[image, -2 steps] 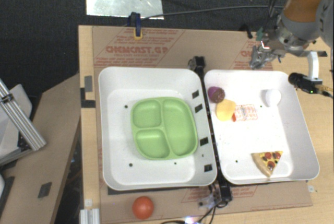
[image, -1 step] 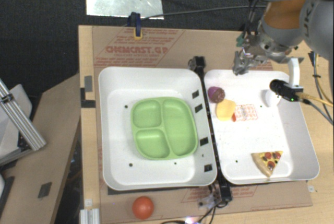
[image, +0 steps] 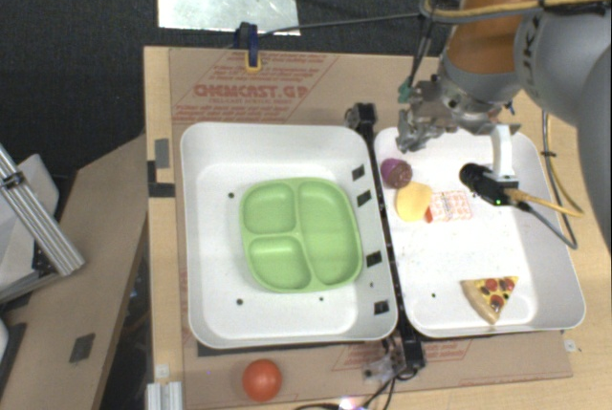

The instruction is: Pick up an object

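An orange ball (image: 261,379) is seen nearest, on the tabletop (image: 115,207). In the right bin (image: 564,289) a pizza slice toy (image: 491,294) lies, then a yellow piece (image: 414,202), a red-printed packet (image: 450,205) and a purple ball (image: 396,173). Above these the hand (image: 413,133) is poised; its opening cannot be told, and nothing is seen held. "CHEMCAST GP" is read on the far board (image: 251,83).

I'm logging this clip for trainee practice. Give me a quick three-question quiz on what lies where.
1. True or false: the green tray lies in the left bin.
2. Which lies nearest the gripper? A) pizza slice B) purple ball C) orange ball
3. Fill in: the orange ball rests ___ both bins.

Key: 1 true; 2 B; 3 outside.
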Motion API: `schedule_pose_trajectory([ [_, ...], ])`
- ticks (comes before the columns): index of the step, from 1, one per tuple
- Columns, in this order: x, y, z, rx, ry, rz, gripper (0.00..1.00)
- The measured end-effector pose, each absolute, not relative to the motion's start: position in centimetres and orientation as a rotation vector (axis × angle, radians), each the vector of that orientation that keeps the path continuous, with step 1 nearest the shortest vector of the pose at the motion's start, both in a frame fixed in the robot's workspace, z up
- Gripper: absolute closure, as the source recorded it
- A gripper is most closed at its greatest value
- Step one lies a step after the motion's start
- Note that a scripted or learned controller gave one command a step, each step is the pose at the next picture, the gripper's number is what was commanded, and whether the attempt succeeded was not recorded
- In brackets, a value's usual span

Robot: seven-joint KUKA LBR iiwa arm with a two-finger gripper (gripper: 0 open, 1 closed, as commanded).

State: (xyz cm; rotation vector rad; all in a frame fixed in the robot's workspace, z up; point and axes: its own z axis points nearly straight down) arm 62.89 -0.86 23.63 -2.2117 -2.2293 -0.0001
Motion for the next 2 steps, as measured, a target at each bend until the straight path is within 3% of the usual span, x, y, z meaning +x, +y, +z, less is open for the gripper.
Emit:
schedule_pose_trajectory([
  [2,57.2,8.4,21.8,-2.212,-2.228,0.002,1.00],
])
